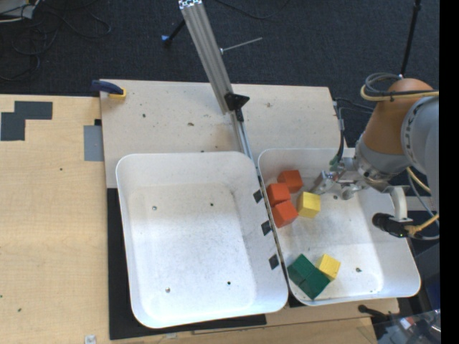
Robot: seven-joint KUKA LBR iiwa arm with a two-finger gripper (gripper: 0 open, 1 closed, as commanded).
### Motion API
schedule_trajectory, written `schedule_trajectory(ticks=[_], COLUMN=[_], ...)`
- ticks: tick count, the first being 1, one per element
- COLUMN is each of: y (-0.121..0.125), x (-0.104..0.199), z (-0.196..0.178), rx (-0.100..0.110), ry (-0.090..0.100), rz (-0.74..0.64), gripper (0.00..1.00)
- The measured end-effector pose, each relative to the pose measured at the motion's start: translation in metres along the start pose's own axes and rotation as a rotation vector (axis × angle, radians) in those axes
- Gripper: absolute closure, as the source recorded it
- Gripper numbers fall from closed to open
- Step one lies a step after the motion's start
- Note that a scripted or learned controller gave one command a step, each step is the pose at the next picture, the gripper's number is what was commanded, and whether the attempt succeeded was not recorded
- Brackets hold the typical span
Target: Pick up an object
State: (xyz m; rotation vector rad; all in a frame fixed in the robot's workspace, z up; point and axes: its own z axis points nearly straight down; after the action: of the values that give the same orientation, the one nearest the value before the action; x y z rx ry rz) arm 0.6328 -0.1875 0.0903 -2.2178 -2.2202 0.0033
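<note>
**Gripper low in right bin, grasp state unclear**

While the gripper (331, 185) hangs over the right bin (401, 278), whether it is parted or closed cannot be told. A yellow cube (310, 205) lies near at its seven o'clock; three orange cubes (282, 194) sit at nine

Three orange blocks (282, 194) clustered against the left wall of the right bin (401, 278): one at the top (290, 179), one in the middle (278, 192) touching it, one below (285, 213), tilted. Just right of them, a yellow cube (310, 205), turned slightly, close to the lowest orange block. Toward the near edge of the same bin, a dark green block (308, 275), larger and lying at an angle, with a second, smaller yellow cube (329, 266) touching its upper right side. All resting on the bin floor.
</note>
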Motion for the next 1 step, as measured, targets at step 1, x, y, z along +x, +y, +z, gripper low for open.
schedule_trajectory(ticks=[1], y=[-0.0001], x=[-0.0005], z=[-0.01], rx=[0.001], ry=[0.0], rz=[0.001], gripper=[1.0])
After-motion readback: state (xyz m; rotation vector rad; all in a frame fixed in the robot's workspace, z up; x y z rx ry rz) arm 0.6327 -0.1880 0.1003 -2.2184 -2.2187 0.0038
